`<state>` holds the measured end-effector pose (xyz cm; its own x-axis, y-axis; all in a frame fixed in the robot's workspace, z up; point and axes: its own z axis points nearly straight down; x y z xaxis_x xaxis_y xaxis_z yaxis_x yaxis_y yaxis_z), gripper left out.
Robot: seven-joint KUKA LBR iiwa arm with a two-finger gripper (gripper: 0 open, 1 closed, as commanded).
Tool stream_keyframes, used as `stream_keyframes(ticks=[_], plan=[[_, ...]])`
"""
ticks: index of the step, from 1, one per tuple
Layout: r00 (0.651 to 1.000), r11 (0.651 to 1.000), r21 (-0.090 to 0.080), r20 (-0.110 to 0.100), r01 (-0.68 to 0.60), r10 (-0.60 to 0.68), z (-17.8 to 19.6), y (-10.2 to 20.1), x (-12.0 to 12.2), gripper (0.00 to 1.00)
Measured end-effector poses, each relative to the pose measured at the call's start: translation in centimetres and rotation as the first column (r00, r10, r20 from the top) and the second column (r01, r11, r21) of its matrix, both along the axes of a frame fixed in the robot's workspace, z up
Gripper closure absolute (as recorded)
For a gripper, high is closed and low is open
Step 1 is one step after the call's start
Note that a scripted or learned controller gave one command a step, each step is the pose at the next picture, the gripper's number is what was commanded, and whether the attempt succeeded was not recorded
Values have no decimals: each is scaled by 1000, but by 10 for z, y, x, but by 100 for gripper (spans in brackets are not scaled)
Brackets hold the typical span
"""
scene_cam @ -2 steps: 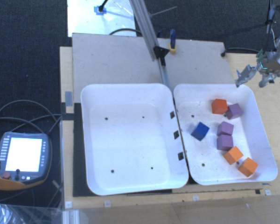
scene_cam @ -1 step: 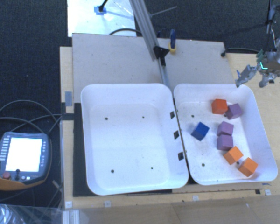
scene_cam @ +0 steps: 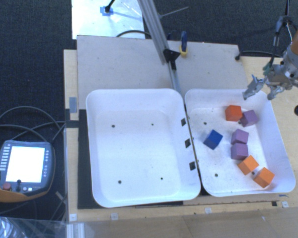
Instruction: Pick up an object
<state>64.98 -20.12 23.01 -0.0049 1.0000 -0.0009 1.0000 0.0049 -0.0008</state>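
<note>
In the right bin (scene_cam: 273, 128) lie several small blocks. An orange block (scene_cam: 233, 113) touches a purple block (scene_cam: 249, 117) near the far side. A blue block (scene_cam: 213, 139) sits toward the bin's left. Two purple blocks (scene_cam: 239, 144) stand together in the middle, and two orange blocks (scene_cam: 256, 171) lie near the front right corner. My gripper (scene_cam: 262, 89) hangs open above the bin's far right corner, up and to the right of the orange and purple pair, with nothing between its fingers.
The left bin (scene_cam: 97, 133) stands beside the right one, with black clips along the shared wall. A metal pole (scene_cam: 156, 26) slants across the board behind the bins. A teach pendant (scene_cam: 22, 170) with cables lies at the far left.
</note>
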Motion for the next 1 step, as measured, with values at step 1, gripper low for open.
stream_keyframes(ticks=[1], plan=[[1000,1000,0,0,2,-2,-42,-1,-3,0]])
